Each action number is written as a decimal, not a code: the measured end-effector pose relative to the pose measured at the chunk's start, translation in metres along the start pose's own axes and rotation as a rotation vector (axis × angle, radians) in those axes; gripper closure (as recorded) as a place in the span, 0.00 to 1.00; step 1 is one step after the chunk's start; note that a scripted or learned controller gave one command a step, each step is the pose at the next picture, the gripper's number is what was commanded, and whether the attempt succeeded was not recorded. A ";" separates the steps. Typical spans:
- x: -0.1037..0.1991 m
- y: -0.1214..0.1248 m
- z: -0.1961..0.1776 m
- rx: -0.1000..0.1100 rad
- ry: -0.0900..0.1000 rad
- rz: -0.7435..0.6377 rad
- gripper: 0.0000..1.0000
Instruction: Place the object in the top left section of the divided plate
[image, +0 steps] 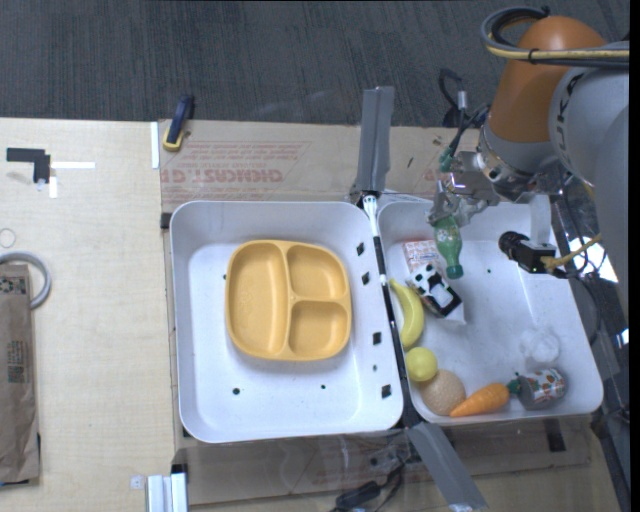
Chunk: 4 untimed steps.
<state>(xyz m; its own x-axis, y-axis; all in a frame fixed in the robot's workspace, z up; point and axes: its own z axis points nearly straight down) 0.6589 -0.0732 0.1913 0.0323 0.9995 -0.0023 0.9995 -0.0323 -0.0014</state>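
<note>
Apparently at pickup: jaws (447, 222) pinching the green bottle (449, 248) over the right bin (575, 330); next, carry to the divided plate (289, 299).

Grey arm (600, 100), orange band, black and yellow cables.

**Clutter in the right bin and on the desk**

In the right bin (575, 300), a banana (408, 312) lies along the left wall, with a lemon (421, 364), a tan ball (441, 390) and a carrot (481, 399) below it. A small can (540, 386) sits lower right. At frame left, a brown paper bag (17, 370) lies on the desk (90, 300).
</note>
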 end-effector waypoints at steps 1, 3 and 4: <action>0.067 -0.118 0.000 0.001 0.002 -0.193 1.00; 0.070 -0.090 -0.058 0.000 0.000 -0.315 1.00; 0.132 -0.162 -0.011 0.004 0.001 -0.296 1.00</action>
<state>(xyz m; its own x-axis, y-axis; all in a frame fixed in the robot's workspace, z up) 0.5009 0.0637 0.2017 -0.2608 0.9654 -0.0002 0.9654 0.2608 -0.0055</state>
